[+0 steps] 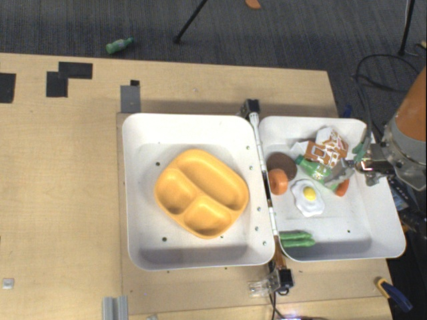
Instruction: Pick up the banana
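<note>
Gripper (357, 166) sits over the right bin (373, 242), at about 3 o'clock of that bin's floor, reaching in from the right rim. Cannot tell whether it is released or clenched; its tip is lost against the clutter beneath it.

Just beside the tip, toward 9 o'clock, lies a crumpled snack packet (325, 153), brown and green. At 6 o'clock of the tip, touching or nearly so, is a small orange-red piece (342, 188). Further toward 8 o'clock, a toy fried egg (309, 197) lies flat on the bin floor. Near the bin's left wall, a dark brown round item (280, 161) sits touching an orange one (279, 182) just below it. At the bin's 7 o'clock corner lies a green pod-shaped toy (296, 239).

Banana: cannot make one out among these items.

Left bin (143, 242) holds a yellow divided plate (201, 192), roughly central, three compartments facing up.
</note>
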`<state>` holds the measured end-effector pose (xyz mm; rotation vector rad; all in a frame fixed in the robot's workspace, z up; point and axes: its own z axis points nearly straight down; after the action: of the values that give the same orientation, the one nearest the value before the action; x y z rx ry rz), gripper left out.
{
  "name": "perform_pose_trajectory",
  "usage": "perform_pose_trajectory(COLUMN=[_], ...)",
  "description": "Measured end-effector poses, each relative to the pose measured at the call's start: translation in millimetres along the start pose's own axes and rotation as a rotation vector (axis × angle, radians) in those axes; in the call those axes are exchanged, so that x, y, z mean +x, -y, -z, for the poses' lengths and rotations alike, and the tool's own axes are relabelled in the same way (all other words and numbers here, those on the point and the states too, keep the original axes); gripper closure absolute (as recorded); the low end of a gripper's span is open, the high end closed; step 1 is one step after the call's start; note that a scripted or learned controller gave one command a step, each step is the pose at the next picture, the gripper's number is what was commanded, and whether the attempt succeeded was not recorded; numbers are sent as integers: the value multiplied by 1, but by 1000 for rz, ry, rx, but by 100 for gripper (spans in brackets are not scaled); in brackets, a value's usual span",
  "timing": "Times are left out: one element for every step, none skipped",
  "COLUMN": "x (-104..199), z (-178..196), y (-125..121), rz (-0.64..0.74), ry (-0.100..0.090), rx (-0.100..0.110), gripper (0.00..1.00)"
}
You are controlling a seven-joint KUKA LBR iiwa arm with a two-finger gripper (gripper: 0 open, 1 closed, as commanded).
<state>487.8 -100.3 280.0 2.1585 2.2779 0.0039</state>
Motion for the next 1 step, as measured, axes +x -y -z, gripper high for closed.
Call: perform_pose_trajectory(x=[28], z=[-17], y=[-1], rz=[-200], ry=[-1], rx=[2], gripper=[0])
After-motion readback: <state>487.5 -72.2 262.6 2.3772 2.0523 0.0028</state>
